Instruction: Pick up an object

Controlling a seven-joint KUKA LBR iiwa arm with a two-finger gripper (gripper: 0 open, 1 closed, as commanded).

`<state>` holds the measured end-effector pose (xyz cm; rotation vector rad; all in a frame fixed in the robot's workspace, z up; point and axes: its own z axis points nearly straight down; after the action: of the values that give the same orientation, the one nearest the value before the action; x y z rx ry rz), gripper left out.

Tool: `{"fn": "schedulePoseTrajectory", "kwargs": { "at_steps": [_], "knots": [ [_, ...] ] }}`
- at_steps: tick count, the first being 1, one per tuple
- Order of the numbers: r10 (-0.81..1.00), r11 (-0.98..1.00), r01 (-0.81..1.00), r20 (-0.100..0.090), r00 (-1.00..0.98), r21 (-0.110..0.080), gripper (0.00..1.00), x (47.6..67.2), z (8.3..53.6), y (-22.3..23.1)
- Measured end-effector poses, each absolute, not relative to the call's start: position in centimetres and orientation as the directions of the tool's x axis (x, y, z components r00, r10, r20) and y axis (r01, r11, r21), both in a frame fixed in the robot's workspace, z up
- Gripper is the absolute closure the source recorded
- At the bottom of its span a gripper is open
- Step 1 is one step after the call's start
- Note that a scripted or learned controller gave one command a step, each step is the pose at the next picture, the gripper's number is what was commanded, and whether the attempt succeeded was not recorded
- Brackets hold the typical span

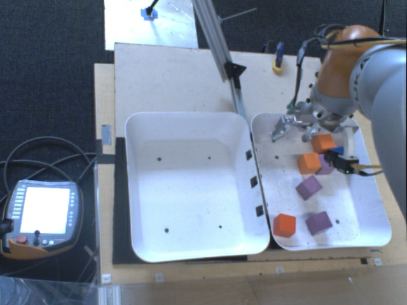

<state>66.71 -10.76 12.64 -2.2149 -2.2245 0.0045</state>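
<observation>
Reaching in over the right-hand bin (375, 230), the grey arm (381, 75) with its orange band carries the end effector (289, 127) low above the bin's far end; whether it is released or clenched cannot be told, and nothing can be seen gripped in it. Just beside the end effector, toward the arm, lies an orange cube (323, 142), with a second orange cube (309, 163) nearer the viewer and a small blue piece (337, 150) close by. Further toward the viewer lie a purple cube (308, 187), another purple cube (318, 222) and a third orange cube (284, 225). On the other side of the end effector, away from the arm, stands the left-hand bin (137, 189). Both bins rest on a pale worktop (172, 81) above dark carpet. Well away from the end effector, past the left-hand bin, a control pendant (41, 218) with a lit screen lies among black cables; no writing on it is legible.
</observation>
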Motion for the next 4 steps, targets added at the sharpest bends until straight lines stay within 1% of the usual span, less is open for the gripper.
{"fn": "schedulePoseTrajectory", "kwargs": {
  "at_steps": [1,2,4],
  "knots": [
    [1.000,0.004,1.000,-0.001,-0.004,-0.001,0.00,66.7,8.9,-10.7],
    [1.000,0.007,1.000,-0.001,-0.007,0.005,1.00,66.9,10.3,-10.7],
    [1.000,0.005,1.000,-0.002,-0.005,0.010,1.00,67.4,23.5,-11.1]
  ]
}}
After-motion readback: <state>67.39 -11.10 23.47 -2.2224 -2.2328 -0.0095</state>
